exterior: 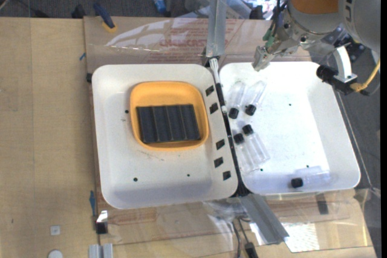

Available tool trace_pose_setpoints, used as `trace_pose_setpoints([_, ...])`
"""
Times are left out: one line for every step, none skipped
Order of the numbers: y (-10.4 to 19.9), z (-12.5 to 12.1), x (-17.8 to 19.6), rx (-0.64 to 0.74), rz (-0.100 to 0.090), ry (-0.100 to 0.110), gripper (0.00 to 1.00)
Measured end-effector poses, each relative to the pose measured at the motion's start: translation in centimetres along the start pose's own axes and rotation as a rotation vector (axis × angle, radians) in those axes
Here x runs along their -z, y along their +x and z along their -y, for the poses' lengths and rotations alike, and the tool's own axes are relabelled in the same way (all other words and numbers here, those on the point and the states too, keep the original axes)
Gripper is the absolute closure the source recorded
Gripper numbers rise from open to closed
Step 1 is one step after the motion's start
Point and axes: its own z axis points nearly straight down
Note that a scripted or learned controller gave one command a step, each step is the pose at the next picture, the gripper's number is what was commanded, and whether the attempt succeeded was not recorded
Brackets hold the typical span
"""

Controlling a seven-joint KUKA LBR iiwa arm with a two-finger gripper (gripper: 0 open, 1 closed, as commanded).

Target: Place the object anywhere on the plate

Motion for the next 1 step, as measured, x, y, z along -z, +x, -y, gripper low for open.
trace_pose_setpoints([0.00, 0.01, -0.01, 0.000, 0.000, 0.000, 0.00])
